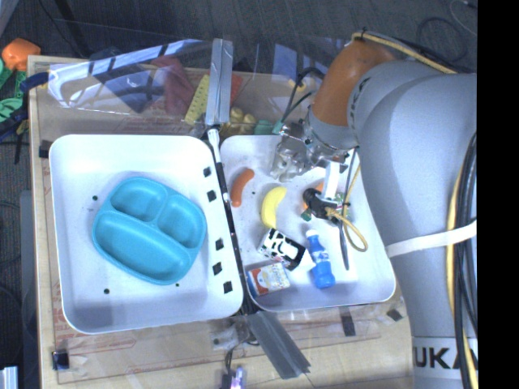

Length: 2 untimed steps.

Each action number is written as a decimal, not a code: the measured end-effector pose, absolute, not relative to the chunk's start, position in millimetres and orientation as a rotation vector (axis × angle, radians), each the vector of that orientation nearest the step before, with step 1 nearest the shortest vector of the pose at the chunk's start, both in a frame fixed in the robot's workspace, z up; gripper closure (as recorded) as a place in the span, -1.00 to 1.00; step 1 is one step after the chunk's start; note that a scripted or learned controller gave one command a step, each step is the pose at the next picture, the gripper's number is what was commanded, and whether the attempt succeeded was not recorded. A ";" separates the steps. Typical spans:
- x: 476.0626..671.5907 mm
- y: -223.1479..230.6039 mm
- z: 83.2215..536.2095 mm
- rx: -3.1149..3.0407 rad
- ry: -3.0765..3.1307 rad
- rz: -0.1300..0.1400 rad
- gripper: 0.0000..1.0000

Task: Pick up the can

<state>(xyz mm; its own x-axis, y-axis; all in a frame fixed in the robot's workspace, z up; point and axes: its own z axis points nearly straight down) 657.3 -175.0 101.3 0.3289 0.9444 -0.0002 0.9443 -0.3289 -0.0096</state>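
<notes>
The hand hangs over the far part of the right bin, close to the bin's back wall, with the grey arm and its orange band reaching in above it from the right. From this slant I cannot tell whether the hand is open or closed, and nothing can be seen in its hold.

Just in front of the hand and a little to its left lies an orange-red sausage-shaped thing, close to the wall between the two bins. Beside that, nearer the middle of the bin, sits a yellow fruit. Further toward the front is a black-and-white box, tilted, and just to its right a blue bottle lies on its side with its white label showing.

The can is well apart from the hand, at the front left of the right bin. It lies on its side with a red and white label, just in front of the black-and-white box and near the bin's front rim.

The left bin holds a blue divided plate lying flat near its middle. Both bins rest on the pale wooden worktop.
</notes>
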 end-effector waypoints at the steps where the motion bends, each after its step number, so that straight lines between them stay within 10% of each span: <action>1: 657.3 -174.9 101.3 -2.554 -1.816 0.009 -1.00; 2: 657.3 -177.0 92.6 -2.311 -2.123 0.003 -1.00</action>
<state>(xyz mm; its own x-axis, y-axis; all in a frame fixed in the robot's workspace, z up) 657.3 -177.0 92.6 0.0844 0.9964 0.0007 0.9964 -0.0844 -0.0038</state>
